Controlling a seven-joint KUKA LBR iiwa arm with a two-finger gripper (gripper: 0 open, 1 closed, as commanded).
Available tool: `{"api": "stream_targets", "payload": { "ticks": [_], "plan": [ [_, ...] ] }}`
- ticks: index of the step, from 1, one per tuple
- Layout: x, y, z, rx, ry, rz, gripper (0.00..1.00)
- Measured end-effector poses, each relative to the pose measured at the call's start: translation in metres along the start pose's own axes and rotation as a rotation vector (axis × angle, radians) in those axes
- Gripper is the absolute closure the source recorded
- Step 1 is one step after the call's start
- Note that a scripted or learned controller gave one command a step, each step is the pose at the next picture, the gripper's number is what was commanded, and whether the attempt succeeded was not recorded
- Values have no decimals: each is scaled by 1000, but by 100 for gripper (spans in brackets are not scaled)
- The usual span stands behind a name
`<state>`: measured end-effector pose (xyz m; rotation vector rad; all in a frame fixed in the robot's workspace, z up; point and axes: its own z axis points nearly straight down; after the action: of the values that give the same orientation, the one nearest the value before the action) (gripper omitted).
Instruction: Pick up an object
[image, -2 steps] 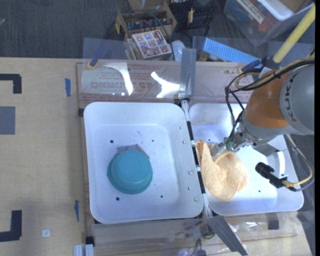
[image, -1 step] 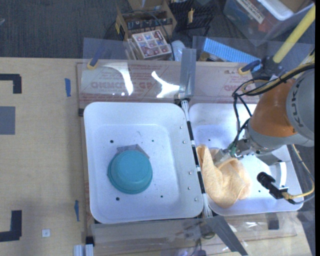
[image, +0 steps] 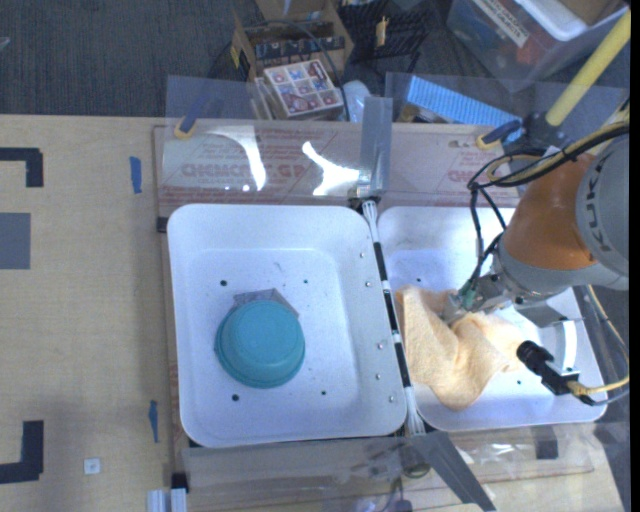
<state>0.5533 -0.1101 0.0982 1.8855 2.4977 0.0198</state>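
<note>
A yellow-tan cloth (image: 452, 352) lies crumpled in the right bin (image: 420, 250), along its left wall and front. My gripper (image: 467, 301) is down at the cloth's upper edge, touching it, with the grey and orange arm coming in from the right. A teal bowl (image: 260, 343) sits upside down in the left bin (image: 200, 250), on a small grey patch.
A clear plastic wall stands behind both bins. A black cable connector (image: 540, 364) hangs from the wrist over the right bin's front right. Boxes and clutter lie beyond the bench at the back.
</note>
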Motion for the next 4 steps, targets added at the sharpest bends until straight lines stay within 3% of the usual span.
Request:
{"api": "stream_targets", "payload": {
  "ticks": [1, 2, 3, 4],
  "plan": [
    [0, 0, 0, 0, -1, 0, 0],
    [4, 18, 9, 6, -5, 201, 0],
    [13, 0, 8, 1, -5, 96, 0],
    [14, 2, 0, 1, -1, 95, 100]
  ]
}}
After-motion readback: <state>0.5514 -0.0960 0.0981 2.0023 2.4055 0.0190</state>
